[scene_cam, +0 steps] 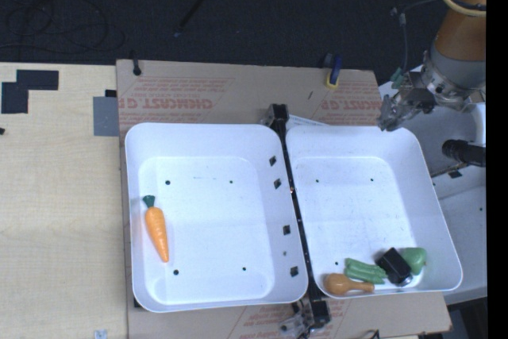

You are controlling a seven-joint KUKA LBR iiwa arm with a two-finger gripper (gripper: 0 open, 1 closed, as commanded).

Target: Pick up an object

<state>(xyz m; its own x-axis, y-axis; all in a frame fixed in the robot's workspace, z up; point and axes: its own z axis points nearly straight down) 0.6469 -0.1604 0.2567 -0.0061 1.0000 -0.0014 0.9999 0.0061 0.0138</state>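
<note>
The toy carrot [157, 232] lies alone in the left bin [202, 140], close to that bin's left wall and well apart from everything else. It looks like light, stiff plastic, smooth enough to slip, so I'd guess a pinch across its thick orange upper half, just below the green top, would hold best.

The gripper [392, 117] hangs at the far corner of the right bin [361, 145], just outside its rim; from here I can't tell how its jaws stand.

In the right bin's near corner a green bean pod [364, 271], a black block [394, 265], a green pepper [415, 256] and a small orange gourd [346, 284] huddle touching one another against the wall, awkward to get at. The carrot has open floor on its right, only the wall crowding its left.
</note>
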